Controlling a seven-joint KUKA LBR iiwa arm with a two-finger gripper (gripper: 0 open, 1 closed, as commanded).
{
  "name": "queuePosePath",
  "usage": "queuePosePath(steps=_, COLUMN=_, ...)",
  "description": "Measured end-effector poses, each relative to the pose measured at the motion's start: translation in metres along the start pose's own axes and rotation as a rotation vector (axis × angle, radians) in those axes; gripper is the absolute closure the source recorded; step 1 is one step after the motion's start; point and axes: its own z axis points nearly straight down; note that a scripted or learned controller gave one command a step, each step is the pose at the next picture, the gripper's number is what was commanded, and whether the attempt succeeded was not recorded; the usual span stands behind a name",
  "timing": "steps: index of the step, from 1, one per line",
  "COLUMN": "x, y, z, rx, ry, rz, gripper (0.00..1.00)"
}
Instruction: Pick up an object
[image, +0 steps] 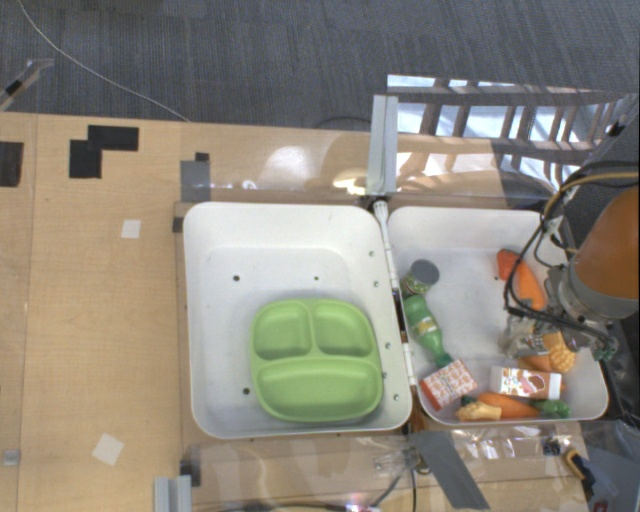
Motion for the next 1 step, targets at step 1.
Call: queuePosePath(steps=1, x=0.0064, y=0.0596, z=-0.212, rx=0.003, ry=-0.005, rz=0.037, gripper=1.0)
